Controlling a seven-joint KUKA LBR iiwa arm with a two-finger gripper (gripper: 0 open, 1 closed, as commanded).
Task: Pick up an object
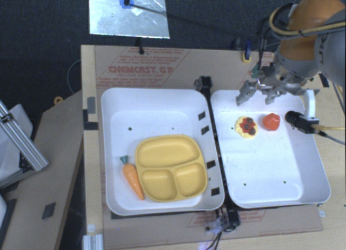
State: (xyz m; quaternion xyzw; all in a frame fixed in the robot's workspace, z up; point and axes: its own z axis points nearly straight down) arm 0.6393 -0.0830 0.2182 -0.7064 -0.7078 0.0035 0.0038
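In the right bin (281, 184) lie a small yellow disc with red and dark toppings, like a toy pizza (246, 127), and a red tomato-like toy (271, 121) just right of it. My gripper (258, 94) hangs over the bin's far edge, above and slightly behind both toys. Its two grey fingers are spread apart with nothing between them. In the left bin (116, 135) a yellow divided plate (170, 167) sits near the front, with an orange carrot (132, 178) lying along its left side.
A black divider with clips (212, 135) runs between the bins. A black cylindrical part (298, 120) pokes over the right bin's right rim. A shiny metal sheet (128, 6) lies behind the bench. An aluminium frame (19, 141) stands at the left.
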